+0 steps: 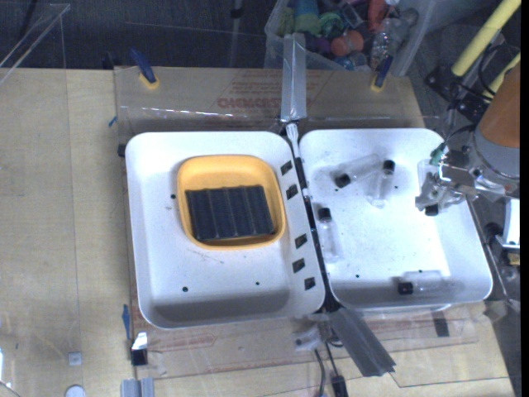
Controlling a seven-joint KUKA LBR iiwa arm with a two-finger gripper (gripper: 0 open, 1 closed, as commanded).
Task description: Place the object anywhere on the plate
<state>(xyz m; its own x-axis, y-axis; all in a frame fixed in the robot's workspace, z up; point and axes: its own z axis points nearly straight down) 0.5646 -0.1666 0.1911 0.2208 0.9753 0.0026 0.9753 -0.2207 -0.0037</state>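
Whether the jaws are spread or pressed together cannot be told; the gripper point(436, 190) sits at the right edge of the frame, over the right rim of the right bin point(463, 259), and nothing is seen between its tips.

Inside the left bin point(153, 255) lies a yellow plate point(188, 176), and on it rests a dark ribbed block point(229, 212), covering most of the plate's floor. Several clear tubes with black caps lie scattered in the right bin: one point(351, 174) in its upper middle, one point(326, 230) near the divider, one point(417, 284) along its lower edge.

Faint red lettering point(248, 102) shows on the clear sheet above the bins, too blurred to read.

At the upper middle of the frame stands a clear tub point(351, 11) of colourful toys. Blue clamps point(147, 73) pin the sheet at the upper left.
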